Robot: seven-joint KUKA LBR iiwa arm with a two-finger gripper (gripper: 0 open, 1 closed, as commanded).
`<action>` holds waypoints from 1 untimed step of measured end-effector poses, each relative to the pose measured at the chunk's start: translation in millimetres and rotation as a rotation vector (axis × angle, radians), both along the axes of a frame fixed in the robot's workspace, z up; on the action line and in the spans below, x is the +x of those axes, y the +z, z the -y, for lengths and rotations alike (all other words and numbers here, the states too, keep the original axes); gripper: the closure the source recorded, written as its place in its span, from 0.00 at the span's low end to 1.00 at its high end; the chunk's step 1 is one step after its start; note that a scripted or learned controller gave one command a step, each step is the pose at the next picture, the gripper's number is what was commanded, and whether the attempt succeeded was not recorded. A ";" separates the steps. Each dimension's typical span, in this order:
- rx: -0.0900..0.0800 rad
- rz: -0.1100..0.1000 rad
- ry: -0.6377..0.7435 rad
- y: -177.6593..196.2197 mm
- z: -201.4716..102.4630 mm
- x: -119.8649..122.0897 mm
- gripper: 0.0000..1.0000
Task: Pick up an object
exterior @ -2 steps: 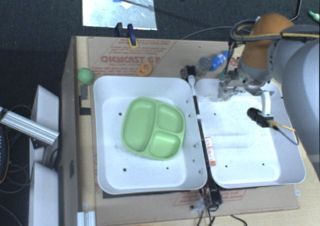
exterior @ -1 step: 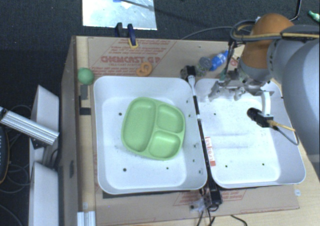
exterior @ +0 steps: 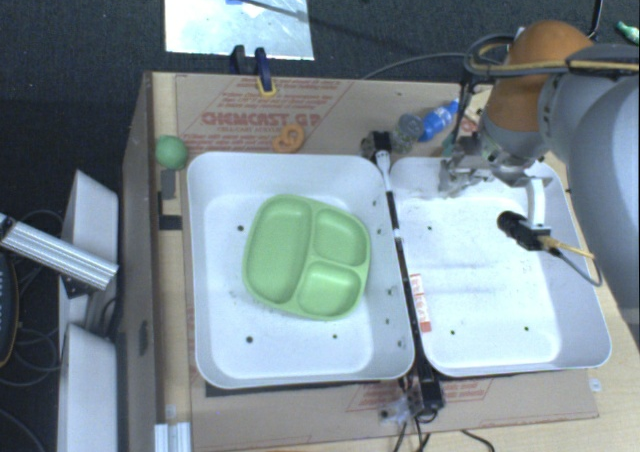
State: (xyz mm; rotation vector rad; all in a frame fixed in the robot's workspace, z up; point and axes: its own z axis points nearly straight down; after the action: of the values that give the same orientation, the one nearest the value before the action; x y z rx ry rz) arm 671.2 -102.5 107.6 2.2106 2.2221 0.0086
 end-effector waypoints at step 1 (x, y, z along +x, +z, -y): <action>0.000 0.000 0.000 -0.1 0.0 -0.1 0.00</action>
State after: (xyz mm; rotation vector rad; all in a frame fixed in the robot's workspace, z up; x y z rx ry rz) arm 671.1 -102.6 107.4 2.2104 2.2224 0.0081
